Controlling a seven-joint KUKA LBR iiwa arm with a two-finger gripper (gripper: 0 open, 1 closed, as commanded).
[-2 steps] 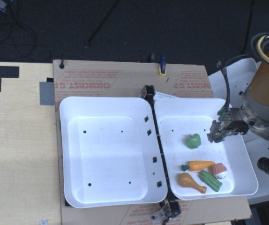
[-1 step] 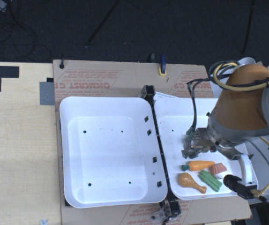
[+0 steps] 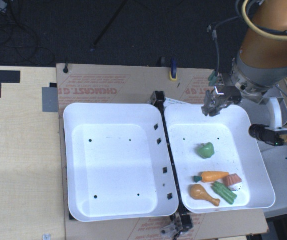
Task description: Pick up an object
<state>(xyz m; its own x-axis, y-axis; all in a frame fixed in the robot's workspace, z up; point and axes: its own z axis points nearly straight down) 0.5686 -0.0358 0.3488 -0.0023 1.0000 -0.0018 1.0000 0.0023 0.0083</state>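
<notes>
White right bin, fingers at far rim, state unclear, toys clustered near front.

**One fixed camera, high above the bench**

The single camera looks down at a slant from above the near side. It takes in both white bins whole, the left bin and the right bin, with the cardboard sheet beneath them. The dark floor lies at the far edge. The arm enters from the right, looming large because it stands nearer the lens.
</notes>
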